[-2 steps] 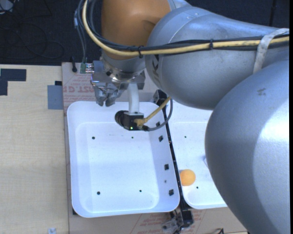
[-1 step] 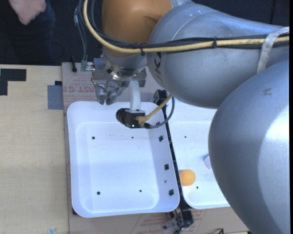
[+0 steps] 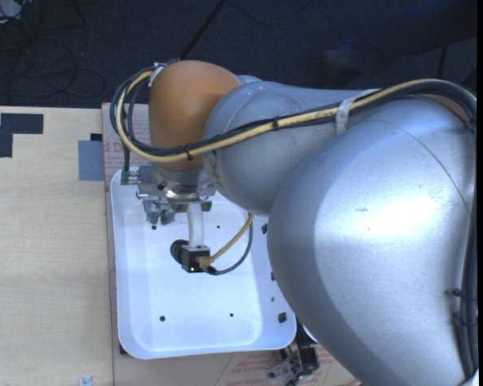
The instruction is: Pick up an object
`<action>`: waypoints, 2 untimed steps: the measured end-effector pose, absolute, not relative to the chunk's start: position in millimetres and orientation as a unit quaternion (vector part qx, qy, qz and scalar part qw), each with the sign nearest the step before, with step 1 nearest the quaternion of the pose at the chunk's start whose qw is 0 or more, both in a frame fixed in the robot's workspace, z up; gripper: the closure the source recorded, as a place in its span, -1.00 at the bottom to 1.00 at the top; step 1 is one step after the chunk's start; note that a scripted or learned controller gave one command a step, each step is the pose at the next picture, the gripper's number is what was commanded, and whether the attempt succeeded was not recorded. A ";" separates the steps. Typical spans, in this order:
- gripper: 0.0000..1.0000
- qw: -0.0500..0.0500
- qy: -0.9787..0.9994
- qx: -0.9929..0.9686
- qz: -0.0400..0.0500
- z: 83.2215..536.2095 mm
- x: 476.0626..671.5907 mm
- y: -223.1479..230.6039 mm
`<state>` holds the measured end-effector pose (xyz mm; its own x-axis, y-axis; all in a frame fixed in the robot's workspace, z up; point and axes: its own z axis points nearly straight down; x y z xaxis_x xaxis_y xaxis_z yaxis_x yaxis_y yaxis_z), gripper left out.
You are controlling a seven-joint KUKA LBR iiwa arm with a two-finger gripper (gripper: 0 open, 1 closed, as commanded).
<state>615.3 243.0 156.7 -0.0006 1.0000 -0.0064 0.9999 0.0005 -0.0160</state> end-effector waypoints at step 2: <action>-1.00 0.001 -0.706 -0.708 0.002 105.0 604.6 226.2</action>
